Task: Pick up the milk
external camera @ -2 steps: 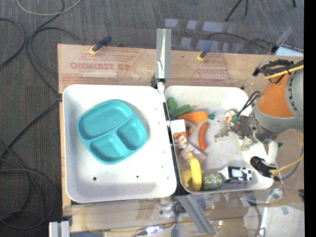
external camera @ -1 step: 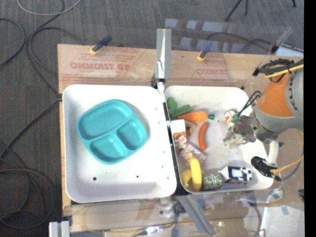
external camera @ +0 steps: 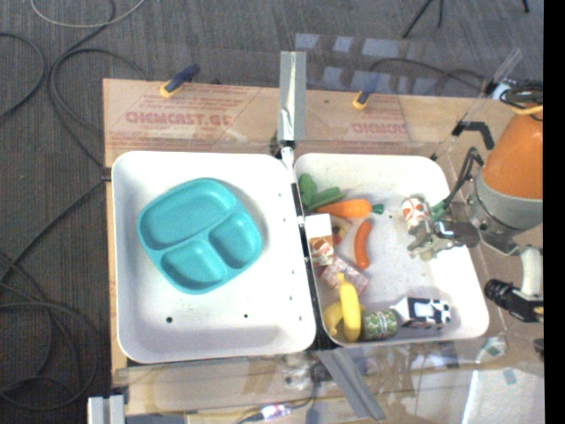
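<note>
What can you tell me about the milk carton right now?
The small milk carton with black-and-white cow patches lies on its side near the front edge of the right white bin. It looks like printed card, with a dark end facing left, where it appears to touch a green-labelled can. The gripper is apart from it, farther back in the bin.

Two bins sit side by side on the tabletop [external camera: 177, 117]. The left bin [external camera: 132, 325] holds a divided plate [external camera: 201, 233]. In the right bin [external camera: 388, 168], a carrot [external camera: 346, 208] lies at the back, a banana [external camera: 350, 310] and the milk [external camera: 427, 311] at the front. The claw [external camera: 430, 237] is near the right wall.
</note>
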Tool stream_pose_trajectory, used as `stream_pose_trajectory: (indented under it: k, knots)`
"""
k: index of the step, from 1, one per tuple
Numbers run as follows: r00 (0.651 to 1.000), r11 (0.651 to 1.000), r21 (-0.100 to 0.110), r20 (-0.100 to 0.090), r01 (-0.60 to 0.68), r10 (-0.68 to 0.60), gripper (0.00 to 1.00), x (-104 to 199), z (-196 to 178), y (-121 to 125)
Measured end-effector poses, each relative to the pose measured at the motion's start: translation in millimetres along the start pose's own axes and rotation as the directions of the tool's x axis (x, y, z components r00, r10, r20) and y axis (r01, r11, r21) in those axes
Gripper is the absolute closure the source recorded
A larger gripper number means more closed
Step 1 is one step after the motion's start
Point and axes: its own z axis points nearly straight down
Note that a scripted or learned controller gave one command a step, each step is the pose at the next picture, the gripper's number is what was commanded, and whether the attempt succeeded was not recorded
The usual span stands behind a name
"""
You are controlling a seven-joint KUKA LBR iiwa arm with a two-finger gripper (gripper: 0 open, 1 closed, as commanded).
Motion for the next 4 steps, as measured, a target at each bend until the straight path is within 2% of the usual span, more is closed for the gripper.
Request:
stream_pose_trajectory:
  k: [1,2,3,4]
  knots:
    - [1.000,1.000,0.000,0.000,0.000,0.000,0.00,-0.2,0.0,-0.1]
    - [0.936,0.936,-0.006,0.002,0.353,-0.353,0.00,-36.9,120.0,-12.5]
    - [0.935,0.935,-0.004,-0.002,0.354,-0.354,1.00,-35.7,113.8,-11.3]
    - [0.822,0.822,-0.002,0.001,0.569,-0.569,1.00,2.9,40.4,-16.6]
